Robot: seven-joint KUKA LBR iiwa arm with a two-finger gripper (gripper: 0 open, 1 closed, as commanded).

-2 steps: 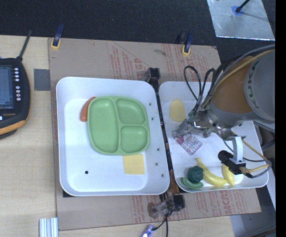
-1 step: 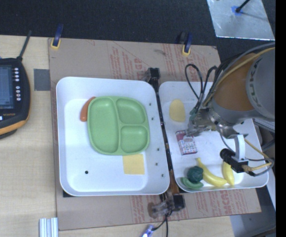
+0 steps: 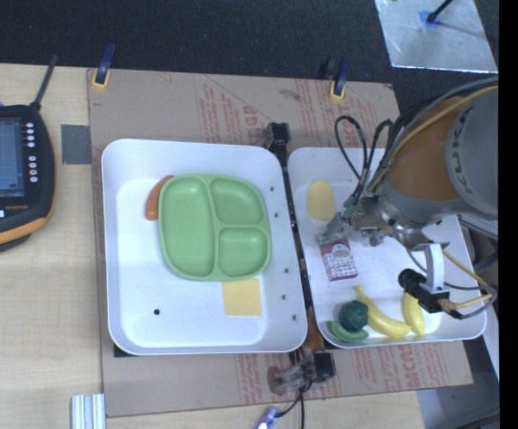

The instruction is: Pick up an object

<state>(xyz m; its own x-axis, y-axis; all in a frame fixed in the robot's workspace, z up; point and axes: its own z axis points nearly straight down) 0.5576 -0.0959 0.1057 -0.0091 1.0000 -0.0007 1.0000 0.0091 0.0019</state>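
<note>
A: Looking down on the bench — 2 white bins side by side on a sheet of cardboard. The left bin point(image 3: 125, 239) has a green divided plate point(image 3: 214, 227) in the middle, 3 compartments, lying flat.

B: And an orange-red piece point(image 3: 153, 198) pokes out from under the plate's upper left edge. Just below the plate there's a flat yellow square point(image 3: 242, 298), close to touching its lower rim.

A: Over to the right bin point(image 3: 402, 338). The arm point(image 3: 446, 164) comes in from the right, grey with that orange band, bent low over the bin's upper half.

B: The gripper point(image 3: 344, 226) sits down near the bin's left side, right above a small pink-and-white packet point(image 3: 338, 261). Whether the pincer is wide, narrow or gripping anything — I cannot tell, the wrist and cables crowd that spot.

A: Fair. The packet lies flat on the bin floor, just below the tool tip. To its upper left, a pale yellow rounded object point(image 3: 320, 199), standing apart from the packet.

B: Bottom of that bin: a dark green round item point(image 3: 354, 316) resting on a lighter green disc, and a banana point(image 3: 382, 316) beside it, curving off to the right. A second yellow piece point(image 3: 413, 313) lies just past the banana.

A: Outside the bins, a handheld control pendant point(image 3: 4, 177) with a screen rests on the bench at far left.
</note>
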